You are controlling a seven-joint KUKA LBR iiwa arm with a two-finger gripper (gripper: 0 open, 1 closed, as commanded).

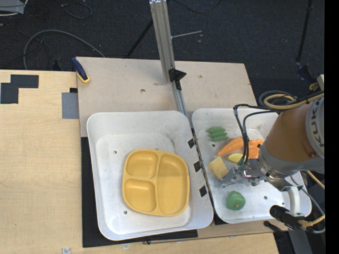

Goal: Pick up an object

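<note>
The right bin (265,208) holds several small toy foods. A green ridged piece (216,133) lies at its far left. An orange carrot-like piece (239,146) lies mid-bin with a small yellow piece (235,157) against it. A pale yellow block (218,168) sits near the bin's left wall. A green round piece (235,200) rests toward the front. My gripper (238,177) hangs low in the bin, between the pale block and the green round piece, just below the carrot. The arm's orange band (288,142) covers the bin's right part.
The left bin (106,136) holds a yellow divided plate (156,182). A metal post (165,41) rises behind the bins. Black clips (197,165) line the wall between the two bins. Cables loop over the right bin's far edge.
</note>
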